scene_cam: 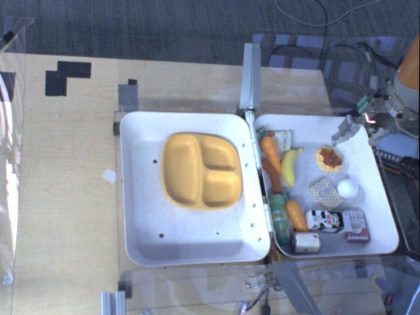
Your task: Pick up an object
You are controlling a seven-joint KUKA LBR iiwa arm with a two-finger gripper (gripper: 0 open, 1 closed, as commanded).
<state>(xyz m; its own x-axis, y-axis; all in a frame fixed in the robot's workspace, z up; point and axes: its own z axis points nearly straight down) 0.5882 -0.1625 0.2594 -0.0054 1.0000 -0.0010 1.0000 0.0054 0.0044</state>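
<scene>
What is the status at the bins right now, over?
Gripper over right bin's far corner, holding nothing. Nearest item: small pizza, untouched. Yellow tray alone in left bin.

Yellow tray [200, 170] in white bin [141, 241]; orange carrot [270, 152] (beside yellow banana [289, 165]).

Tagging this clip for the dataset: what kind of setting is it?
Likely a robotics lab pick-and-place bench: two shallow white plastic bins on a pale wooden bench, toy food such as a yellow plastic banana, loose cables behind, and the grey arm's hand.
</scene>
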